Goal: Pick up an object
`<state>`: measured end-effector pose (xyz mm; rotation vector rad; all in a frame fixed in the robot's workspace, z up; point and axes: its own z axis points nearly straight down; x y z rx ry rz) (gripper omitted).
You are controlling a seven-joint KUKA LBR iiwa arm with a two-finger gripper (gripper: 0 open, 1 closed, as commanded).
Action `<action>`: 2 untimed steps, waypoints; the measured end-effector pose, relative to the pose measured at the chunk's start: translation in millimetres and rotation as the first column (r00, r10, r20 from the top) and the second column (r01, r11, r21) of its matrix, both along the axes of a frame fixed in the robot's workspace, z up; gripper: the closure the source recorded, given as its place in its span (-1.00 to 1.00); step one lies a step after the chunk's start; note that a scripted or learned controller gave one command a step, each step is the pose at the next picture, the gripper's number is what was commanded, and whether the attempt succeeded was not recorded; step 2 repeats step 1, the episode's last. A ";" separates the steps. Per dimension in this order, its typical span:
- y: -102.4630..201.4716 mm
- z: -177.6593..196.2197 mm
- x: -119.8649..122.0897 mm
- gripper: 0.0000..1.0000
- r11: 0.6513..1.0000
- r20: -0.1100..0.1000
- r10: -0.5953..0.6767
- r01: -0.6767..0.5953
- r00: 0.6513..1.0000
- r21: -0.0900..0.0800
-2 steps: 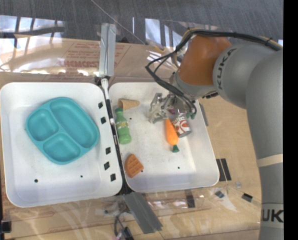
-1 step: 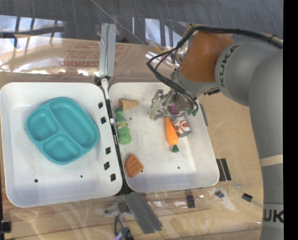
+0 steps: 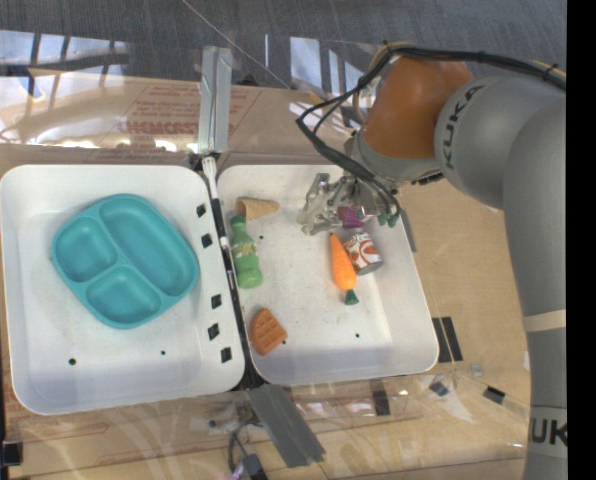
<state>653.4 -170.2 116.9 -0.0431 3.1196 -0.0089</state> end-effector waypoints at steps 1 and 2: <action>0.2 11.5 1.8 1.00 1.000 0.010 0.003 -0.003 1.000 -0.002; 0.2 11.5 1.8 1.00 1.000 0.010 0.003 -0.003 1.000 -0.002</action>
